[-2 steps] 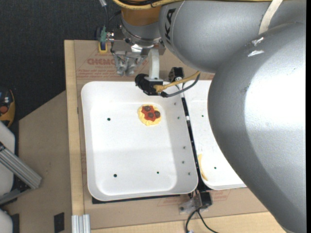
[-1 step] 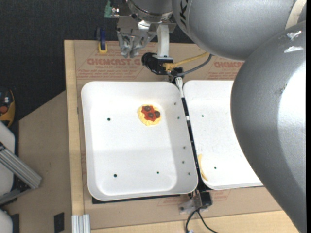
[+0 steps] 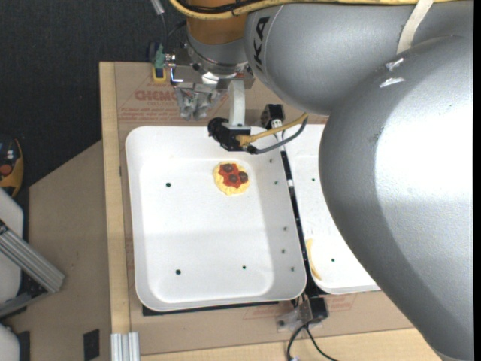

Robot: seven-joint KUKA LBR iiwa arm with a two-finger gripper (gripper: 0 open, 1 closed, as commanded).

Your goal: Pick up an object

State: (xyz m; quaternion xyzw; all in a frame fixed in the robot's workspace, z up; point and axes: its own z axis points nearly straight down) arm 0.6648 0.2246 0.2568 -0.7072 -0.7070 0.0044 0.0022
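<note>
A small round yellow toy with dark red blobs on top [image 3: 231,178] lies in the left white bin [image 3: 173,232], in its far half, right of the middle. My gripper [image 3: 195,105] hangs under the orange-banded wrist, over the brown board just beyond the left bin's far rim. It is up and to the left of the toy and apart from it. I see nothing held in it.
The grey arm covers most of the right bin [image 3: 338,277]; a pale yellow object [image 3: 311,260] peeks out at that bin's left rim. Black and yellow cables [image 3: 255,135] hang over the left bin's far right corner. A black divider [image 3: 291,201] runs between the bins.
</note>
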